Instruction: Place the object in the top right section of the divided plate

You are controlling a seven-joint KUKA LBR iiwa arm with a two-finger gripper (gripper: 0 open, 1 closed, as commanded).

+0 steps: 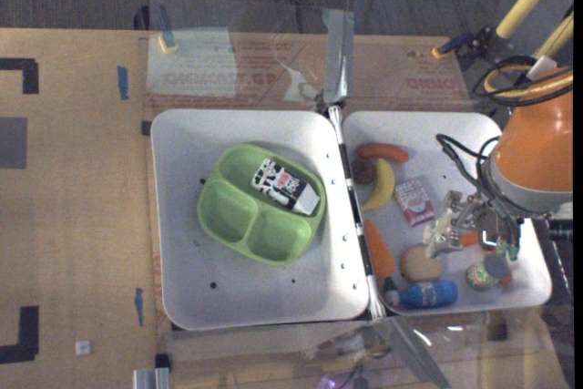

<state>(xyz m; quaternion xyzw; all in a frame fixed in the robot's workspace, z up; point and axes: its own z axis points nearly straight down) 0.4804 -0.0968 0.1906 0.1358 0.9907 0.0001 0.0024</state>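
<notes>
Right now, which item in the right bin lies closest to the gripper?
The tan potato, just left of the gripper. The carrot, banana and blue bottle lie farther off.

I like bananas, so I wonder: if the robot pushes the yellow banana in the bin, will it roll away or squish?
The banana is curved and lies flat, so it would probably spin or slide, not roll. It looks like a smooth toy, likely light and stiff, though that is a guess. The sausage and bin wall lie close, so it may bump them.
</notes>
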